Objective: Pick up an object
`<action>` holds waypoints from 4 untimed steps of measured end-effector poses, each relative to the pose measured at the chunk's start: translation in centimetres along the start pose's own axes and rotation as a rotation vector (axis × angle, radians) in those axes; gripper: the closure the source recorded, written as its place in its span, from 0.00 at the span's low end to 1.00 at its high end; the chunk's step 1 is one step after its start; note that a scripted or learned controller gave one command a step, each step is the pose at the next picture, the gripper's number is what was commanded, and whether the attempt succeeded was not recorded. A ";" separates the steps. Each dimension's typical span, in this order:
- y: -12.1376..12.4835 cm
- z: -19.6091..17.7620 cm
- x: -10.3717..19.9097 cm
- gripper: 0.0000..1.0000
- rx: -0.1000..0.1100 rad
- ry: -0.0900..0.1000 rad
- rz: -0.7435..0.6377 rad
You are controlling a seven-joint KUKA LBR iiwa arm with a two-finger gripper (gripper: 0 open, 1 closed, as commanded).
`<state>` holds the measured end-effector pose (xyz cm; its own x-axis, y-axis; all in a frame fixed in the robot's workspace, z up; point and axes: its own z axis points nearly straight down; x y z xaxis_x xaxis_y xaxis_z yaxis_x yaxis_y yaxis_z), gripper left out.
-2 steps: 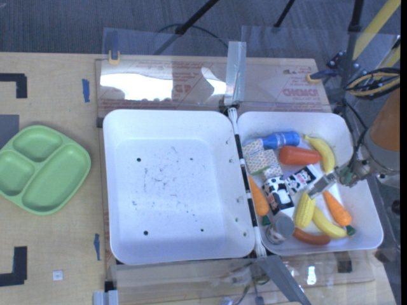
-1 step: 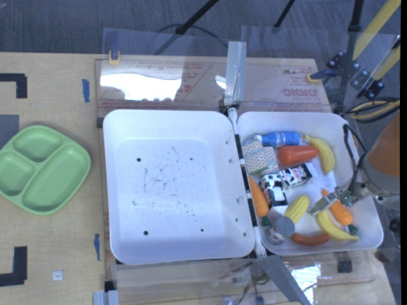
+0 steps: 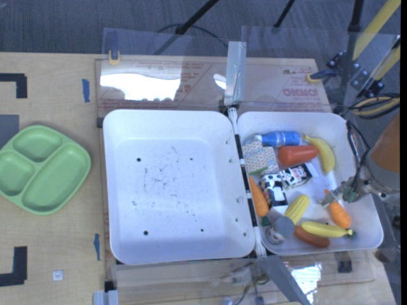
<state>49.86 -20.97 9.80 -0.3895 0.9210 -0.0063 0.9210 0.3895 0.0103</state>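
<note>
**A:** What lies in the right bin [image 3: 372, 224]?

**B:** Smooth plastic toy food, mostly. A curved yellow banana [image 3: 322, 152] by the far right wall, a second banana [image 3: 325, 229] flat near the front, a glossy red pepper [image 3: 297, 155], a blue bottle [image 3: 280, 138] on its side with a white label, a bumpy corn cob [image 3: 297, 207], a brown sausage [image 3: 310, 237], a long orange carrot [image 3: 259, 197] against the left wall, and a small orange carrot [image 3: 340, 214] on the right side. There is also a black-and-white cow-patterned carton [image 3: 285, 180] and a checked cloth-like piece [image 3: 261, 157].

**A:** And the gripper?

**B:** The gripper [image 3: 340, 194] sits low at the bin's right side, just above the small orange carrot. Whether the jaws are open or closed, I cannot tell; the metal parts blur together.

**A:** The left bin [image 3: 168, 176]?

**B:** White, shallow, rounded corners, its floor scuffed with faint grey marks and a few dark dots.

**A:** Any writing?

**B:** Red print on the clear panel [image 3: 280, 84] behind the bins, reversed and too faint to read. The bottle's label is unreadable as well.

**A:** Elsewhere on the desk [image 3: 57, 246]?

**B:** Pale wood, with a matte green plate [image 3: 41, 168] split into three compartments, well apart from the bins.
</note>
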 end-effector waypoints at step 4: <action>5.4 1.2 -1.0 0.00 0.005 0.003 -0.145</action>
<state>55.20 -19.81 8.68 -0.5188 0.8549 -0.0042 0.8549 0.5188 0.0043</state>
